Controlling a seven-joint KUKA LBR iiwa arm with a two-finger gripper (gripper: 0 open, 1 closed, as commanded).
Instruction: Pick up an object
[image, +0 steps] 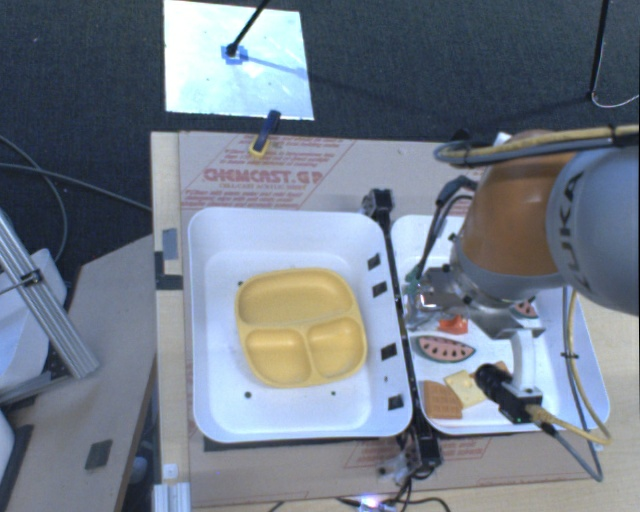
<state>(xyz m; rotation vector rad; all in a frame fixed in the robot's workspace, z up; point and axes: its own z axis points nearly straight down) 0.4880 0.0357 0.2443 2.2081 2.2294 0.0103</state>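
My gripper (437, 298) hangs low over the right bin (592, 395), near its left wall, under the arm's orange band. A small red piece (454, 324) lies right beneath and beside it; I cannot tell whether they touch. In front of it lie a watermelon slice (444, 349), a brown cracker (441, 399) and a pale yellow square piece (464, 386). Part of another slice-like piece (526, 309) peeks out from under the arm at the right.
The left bin (215, 300) holds a yellow divided plate (299, 326). A black divider with clips (392, 300) runs between the bins. The arm covers the back half of the right bin. Cardboard lies under both bins.
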